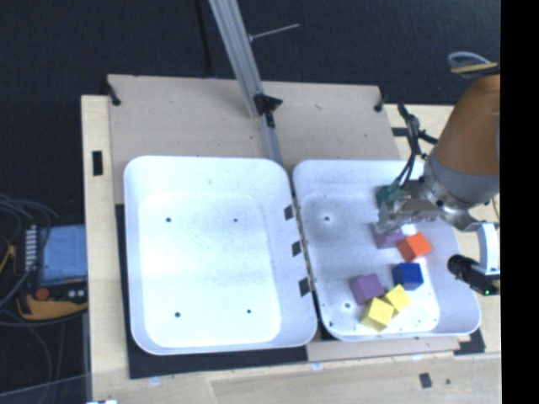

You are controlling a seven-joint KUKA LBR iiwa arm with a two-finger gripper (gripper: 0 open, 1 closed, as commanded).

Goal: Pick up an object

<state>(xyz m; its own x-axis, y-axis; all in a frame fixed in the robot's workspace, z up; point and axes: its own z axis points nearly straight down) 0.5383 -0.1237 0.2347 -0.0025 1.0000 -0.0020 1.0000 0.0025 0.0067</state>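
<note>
Objects: several small blocks lie in the right bin (337,183), in its near right part.
Purple piece (388,238): directly under the gripper (392,222), partly covered by it; whether it is touched cannot be told.
Orange block (414,246): just beside the purple piece, on its right.
Blue block (408,274): just below the orange block.
Purple block (366,288): left of the blue block, near the bin's front.
Yellow blocks: one (398,297) touching the blue block's lower edge, the other (378,312) beside it, nearest the front wall.
Gripper: low over the right bin, at the upper end of the group of blocks.
Jaw state: cannot be told; the wrist body hides the tips.
Arm (472,141): enters from the right, orange band above a grey wrist section, with cables running along it.
Left bin (202,251): white, beside the right bin, the two touching along their inner walls.
Bench (194,112): light board carrying both bins.
</note>
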